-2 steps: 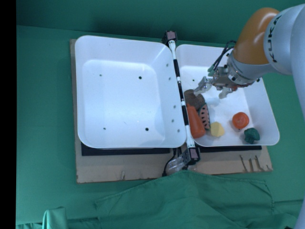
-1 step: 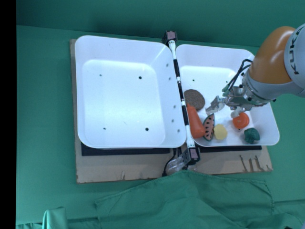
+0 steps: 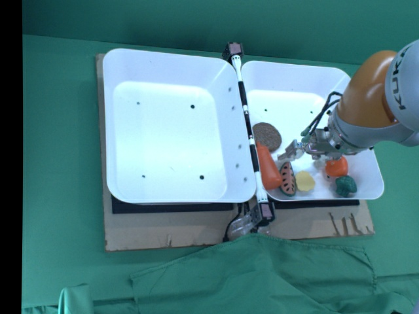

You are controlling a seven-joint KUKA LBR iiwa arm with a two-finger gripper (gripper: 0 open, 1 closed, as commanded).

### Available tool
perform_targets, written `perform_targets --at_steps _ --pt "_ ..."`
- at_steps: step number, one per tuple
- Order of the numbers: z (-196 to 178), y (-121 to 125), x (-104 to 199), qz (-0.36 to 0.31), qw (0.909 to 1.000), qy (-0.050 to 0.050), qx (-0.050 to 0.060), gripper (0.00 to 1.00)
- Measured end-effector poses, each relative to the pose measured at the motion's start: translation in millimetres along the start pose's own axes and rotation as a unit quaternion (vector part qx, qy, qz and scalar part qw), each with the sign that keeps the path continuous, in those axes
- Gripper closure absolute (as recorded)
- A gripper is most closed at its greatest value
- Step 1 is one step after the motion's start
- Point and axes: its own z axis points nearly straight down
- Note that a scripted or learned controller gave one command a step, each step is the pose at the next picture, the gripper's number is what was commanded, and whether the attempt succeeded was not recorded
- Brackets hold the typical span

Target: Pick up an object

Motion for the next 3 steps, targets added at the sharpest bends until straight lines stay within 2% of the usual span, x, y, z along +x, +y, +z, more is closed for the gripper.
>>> perform_targets --at_steps 1,2,3 --pt "-0.2 32.3 -62.3 0.001 1.0 -0.001 0.0 0.0" --pt "-1.6 -9.2 -64.9 0.001 1.0 -0.003 -0.003 0.0" --pt "-103.3 -31.9 -64.1 0.0 1.0 -0.002 0.0 0.0"
